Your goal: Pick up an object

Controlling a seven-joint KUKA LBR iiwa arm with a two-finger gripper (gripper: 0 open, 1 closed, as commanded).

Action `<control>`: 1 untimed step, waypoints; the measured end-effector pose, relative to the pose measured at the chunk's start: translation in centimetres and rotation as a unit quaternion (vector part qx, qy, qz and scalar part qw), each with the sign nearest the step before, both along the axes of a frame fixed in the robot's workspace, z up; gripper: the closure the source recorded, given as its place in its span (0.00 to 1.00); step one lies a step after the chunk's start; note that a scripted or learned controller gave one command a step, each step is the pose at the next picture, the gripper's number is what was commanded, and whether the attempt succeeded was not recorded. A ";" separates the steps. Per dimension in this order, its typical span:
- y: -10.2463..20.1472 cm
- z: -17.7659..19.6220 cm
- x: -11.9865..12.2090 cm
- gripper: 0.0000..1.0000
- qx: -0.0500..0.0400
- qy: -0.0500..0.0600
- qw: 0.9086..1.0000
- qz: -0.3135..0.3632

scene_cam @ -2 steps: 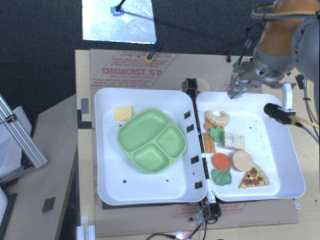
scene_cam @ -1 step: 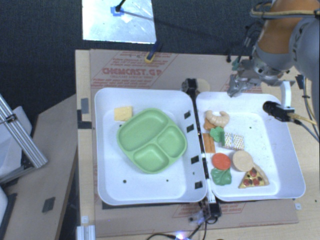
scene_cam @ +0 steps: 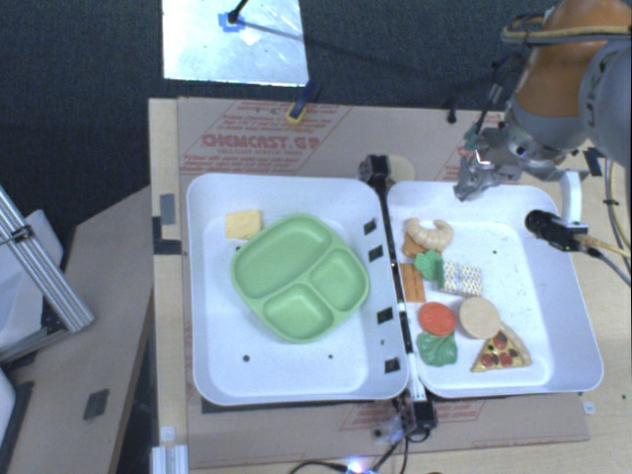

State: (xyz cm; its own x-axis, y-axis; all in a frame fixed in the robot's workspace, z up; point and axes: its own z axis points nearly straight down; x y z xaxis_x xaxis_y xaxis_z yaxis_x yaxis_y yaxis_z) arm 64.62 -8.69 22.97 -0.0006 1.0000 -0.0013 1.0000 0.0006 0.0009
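Up over the right bin's (scene_cam: 573, 294) far rim: gripper (scene_cam: 474, 182), whether clenched or released impossible to tell. Lower down in that bin, apart from it: croissant (scene_cam: 428, 232), tomato (scene_cam: 436, 317), pizza slice (scene_cam: 501, 351). Over in the left bin (scene_cam: 212, 294): green plate (scene_cam: 299, 277), yellow block (scene_cam: 243, 224).

I can make out red printing on the brown cardboard sheet (scene_cam: 267, 136) lying under the bins, along the surface's far edge. The largest line looks like "CHEMCAST GP", though the letters are blurred and I am not sure of every one. The smaller red lines above and below it are too fine for me to read.
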 end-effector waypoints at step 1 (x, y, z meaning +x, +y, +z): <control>-0.5 -0.1 0.7 1.00 0.000 -0.001 1.000 0.000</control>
